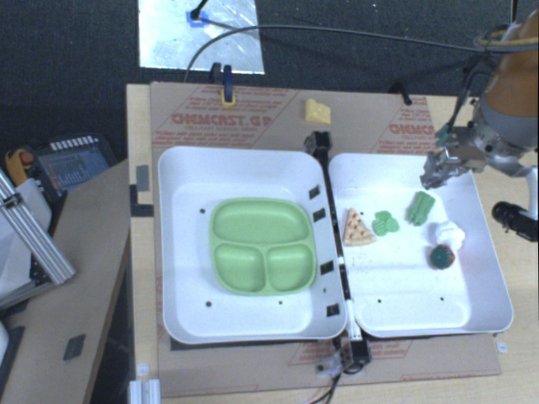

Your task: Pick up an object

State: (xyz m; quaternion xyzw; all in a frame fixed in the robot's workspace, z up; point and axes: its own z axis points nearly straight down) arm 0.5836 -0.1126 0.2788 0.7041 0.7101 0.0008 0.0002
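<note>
Green, the pickle (420, 207) lay in the right bin (396, 310) just below my gripper (436, 173), beside the pizza slice (357, 228), and I couldn't tell my gripper's state.

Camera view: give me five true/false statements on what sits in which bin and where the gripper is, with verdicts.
1. The green three-compartment plate lies in the left white bin. True.
2. The triangular pizza-slice toy lies on the green plate. False: it lies on the floor of the right white bin, near the divider.
3. The gripper is over the right bin's far right corner, above the green ridged toy. True.
4. The small yellow block sits inside the left bin. False: it rests on the cardboard behind both bins.
5. The plate's compartments hold the small green leafy toy. False: that toy lies in the right bin beside the pizza slice.
</note>
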